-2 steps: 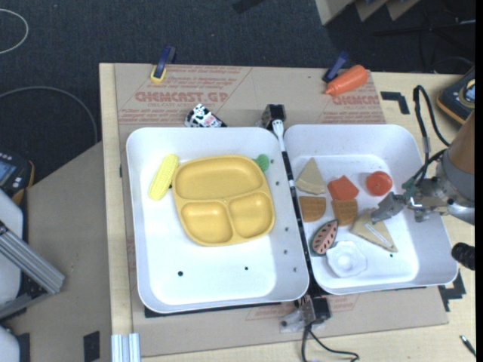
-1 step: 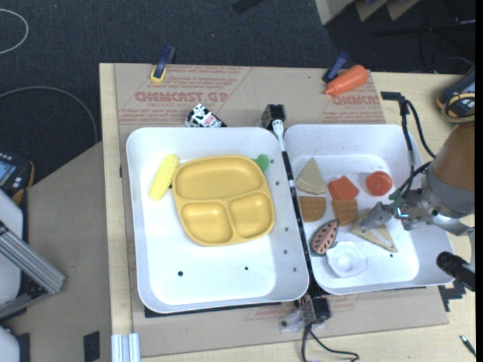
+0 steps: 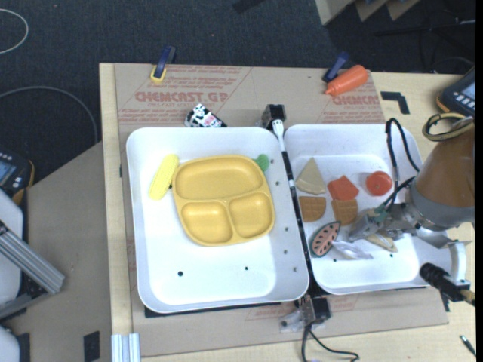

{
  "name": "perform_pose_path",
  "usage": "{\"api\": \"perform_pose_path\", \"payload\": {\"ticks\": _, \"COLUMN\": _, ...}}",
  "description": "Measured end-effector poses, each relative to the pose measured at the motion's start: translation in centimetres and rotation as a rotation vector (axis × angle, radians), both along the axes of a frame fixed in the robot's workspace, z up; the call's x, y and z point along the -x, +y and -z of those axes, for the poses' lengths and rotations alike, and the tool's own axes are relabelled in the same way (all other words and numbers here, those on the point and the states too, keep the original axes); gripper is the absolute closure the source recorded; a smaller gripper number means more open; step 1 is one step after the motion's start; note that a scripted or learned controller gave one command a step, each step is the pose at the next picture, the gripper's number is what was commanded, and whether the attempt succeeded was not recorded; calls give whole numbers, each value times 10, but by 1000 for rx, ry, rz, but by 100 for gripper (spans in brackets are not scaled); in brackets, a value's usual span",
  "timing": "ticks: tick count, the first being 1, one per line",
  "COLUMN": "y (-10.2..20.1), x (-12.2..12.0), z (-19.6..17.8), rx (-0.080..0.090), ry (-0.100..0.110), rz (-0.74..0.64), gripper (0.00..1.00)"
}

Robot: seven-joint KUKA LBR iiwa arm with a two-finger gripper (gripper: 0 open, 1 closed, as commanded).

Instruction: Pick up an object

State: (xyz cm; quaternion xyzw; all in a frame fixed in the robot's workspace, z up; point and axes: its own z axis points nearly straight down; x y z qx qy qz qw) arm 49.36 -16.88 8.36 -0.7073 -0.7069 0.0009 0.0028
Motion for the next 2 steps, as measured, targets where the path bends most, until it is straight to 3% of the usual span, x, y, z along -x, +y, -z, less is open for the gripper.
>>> {"api": "perform_pose_path", "payload": {"ticks": 1, "y": -1, "x": -1, "z": -13, "rx": 3, "ry": -6, "rz": 1, "gripper": 100}}
{"api": "perform_pose_path", "payload": {"ticks": 2, "y": -4, "x": 1, "z": -76, "rx": 6, "ry": -12, "rz": -1, "gripper": 100}}
